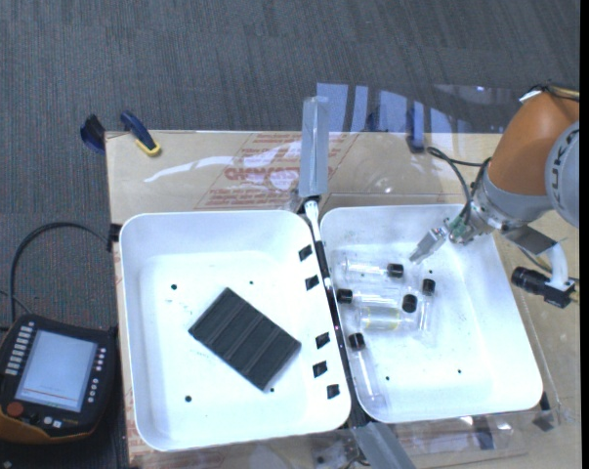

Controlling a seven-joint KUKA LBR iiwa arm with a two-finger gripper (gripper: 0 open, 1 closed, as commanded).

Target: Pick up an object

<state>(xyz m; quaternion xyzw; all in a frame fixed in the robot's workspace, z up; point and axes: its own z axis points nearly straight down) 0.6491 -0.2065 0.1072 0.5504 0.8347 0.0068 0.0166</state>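
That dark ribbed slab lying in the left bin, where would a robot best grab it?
Probably across its narrow width, from straight above. The dark ribbed slab lies flat and diagonal on the left bin floor, with bare floor along both long edges, so fingers could drop beside them. Its flatness leaves little edge to pinch.

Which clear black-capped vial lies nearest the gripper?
The top vial, cap pointing right, just below-left of the gripper; the other vials lie lower in the right bin.

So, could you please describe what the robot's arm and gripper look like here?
The arm has a rounded orange band above a grey wrist. A dark cable runs alongside it. The gripper is slim, pale grey and metallic, tapering to a narrow tip with a small green detail near its base.
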